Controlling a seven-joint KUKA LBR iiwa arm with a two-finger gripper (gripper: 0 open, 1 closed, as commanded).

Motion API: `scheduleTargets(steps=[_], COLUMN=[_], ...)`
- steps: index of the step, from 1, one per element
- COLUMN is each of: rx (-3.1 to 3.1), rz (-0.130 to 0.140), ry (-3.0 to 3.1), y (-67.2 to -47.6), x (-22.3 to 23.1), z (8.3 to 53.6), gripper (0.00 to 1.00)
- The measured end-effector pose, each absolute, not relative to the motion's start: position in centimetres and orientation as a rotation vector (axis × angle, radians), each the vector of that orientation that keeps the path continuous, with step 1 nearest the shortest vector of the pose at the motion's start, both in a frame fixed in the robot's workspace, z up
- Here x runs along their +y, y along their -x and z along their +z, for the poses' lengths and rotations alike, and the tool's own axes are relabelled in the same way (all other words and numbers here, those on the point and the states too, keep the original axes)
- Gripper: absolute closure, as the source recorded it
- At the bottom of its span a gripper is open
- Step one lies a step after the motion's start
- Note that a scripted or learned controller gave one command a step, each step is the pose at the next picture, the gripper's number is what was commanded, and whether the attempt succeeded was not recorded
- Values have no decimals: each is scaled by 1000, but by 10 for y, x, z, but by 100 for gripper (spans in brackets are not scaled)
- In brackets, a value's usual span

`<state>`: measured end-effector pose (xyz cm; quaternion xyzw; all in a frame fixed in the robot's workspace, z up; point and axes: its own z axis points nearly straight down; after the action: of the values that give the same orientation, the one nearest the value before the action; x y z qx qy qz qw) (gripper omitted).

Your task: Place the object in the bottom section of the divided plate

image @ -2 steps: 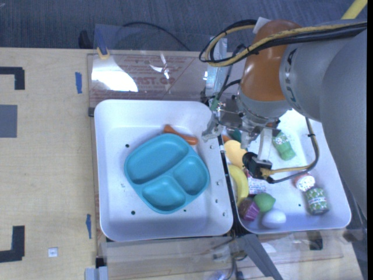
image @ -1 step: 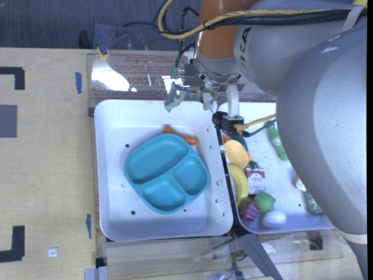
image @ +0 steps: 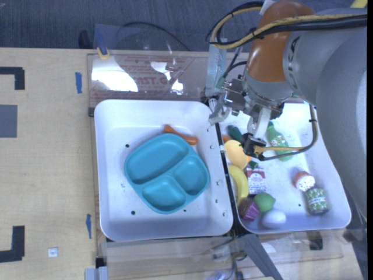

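Note:
A blue divided plate (image: 129,167) lies in the left bin (image: 111,127), with one large section at its upper left and two smaller ones at its right and bottom; all three sections look bare. My gripper (image: 237,132) hangs low over the left end of the right bin (image: 335,179), right of the wall between the bins. Directly beneath it lie a small green item (image: 233,132) and a yellow rounded toy (image: 235,152). Nothing can be made out held in the gripper.
An orange carrot (image: 182,134) lies behind the plate in the left bin. The right bin also holds a banana (image: 238,181), a green bottle (image: 276,136), a packet (image: 256,181), a purple item (image: 249,209), a lime (image: 265,201), a white egg (image: 274,217) and a capped jar (image: 312,194).

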<state>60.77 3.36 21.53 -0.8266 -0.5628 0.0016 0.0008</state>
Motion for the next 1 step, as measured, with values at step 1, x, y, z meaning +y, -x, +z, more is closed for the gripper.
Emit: scheduleTargets(steps=[1], rx=[-1835], rz=[-3], ry=[2558], y=[-666], x=[-120], z=[304], gripper=[0])
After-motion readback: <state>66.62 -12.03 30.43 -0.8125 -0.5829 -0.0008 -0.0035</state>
